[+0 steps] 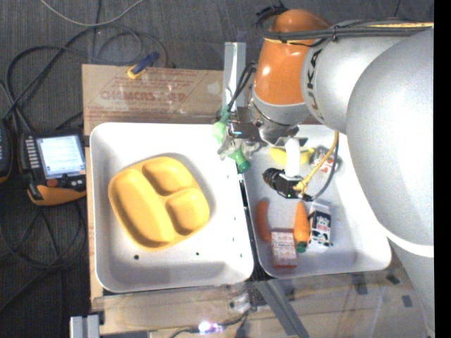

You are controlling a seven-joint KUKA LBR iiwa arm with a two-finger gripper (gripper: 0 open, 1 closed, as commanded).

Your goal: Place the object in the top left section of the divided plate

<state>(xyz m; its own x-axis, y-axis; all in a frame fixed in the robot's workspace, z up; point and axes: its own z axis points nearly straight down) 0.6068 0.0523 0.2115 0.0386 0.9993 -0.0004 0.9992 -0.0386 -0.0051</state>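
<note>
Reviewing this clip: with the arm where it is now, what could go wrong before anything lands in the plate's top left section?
1. The gripper sits over the wall between the two bins with a small green object at its tip; whether that is truly held is unclear, so it may drop short of the yellow divided plate.
2. The plate's sections are small and adjoining, so a release could land in the wrong one.

overhead slanted view, both bins [106,273]

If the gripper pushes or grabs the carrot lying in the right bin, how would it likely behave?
The carrot looks like smooth, glossy toy plastic, so probably light, stiff and a bit slippery. Its rounded, tapered body lies flat, so a side push would likely roll it, perhaps against the card box beside it.
</note>
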